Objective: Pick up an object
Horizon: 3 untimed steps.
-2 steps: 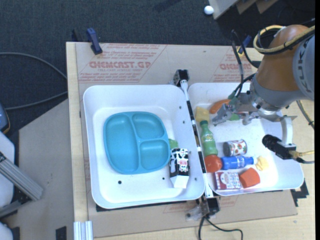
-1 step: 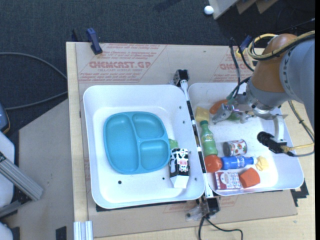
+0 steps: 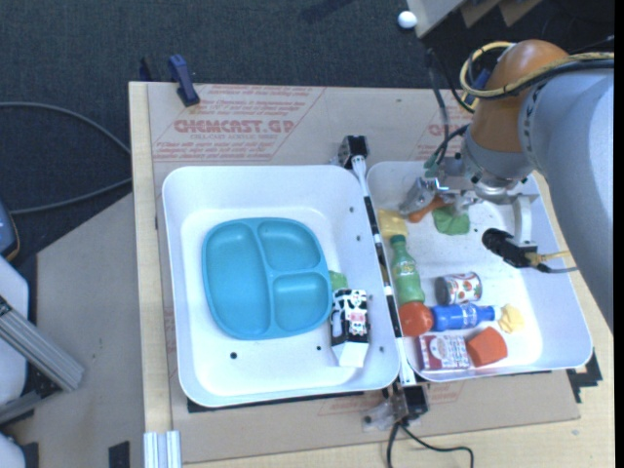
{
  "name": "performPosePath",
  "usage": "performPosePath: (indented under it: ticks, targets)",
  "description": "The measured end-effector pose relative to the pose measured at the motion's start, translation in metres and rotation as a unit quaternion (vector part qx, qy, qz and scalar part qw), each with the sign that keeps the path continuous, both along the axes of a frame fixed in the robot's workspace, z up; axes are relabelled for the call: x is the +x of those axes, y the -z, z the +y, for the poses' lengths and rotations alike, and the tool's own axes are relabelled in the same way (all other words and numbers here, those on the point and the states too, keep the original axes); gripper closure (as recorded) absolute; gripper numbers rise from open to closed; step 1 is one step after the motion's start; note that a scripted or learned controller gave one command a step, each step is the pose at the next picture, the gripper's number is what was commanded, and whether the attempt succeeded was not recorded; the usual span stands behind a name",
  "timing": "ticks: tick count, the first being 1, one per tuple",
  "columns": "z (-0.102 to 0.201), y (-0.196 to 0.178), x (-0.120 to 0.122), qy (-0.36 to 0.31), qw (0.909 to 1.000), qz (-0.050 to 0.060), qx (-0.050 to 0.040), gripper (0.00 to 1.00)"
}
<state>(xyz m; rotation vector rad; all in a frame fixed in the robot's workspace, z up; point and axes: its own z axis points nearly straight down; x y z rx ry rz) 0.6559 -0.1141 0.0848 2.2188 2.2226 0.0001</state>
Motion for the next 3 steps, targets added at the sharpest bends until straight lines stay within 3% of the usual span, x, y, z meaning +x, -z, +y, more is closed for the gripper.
performPosePath:
  ticks: [1,3]
  targets:
    - [-0.0394,-0.0003,0.0108,0.001,1.0,0.0,-0.0004,0.0]
    - [-0.0438,-0.0003,0.001,0.0,1.0,0.001,-0.0002,0.0]
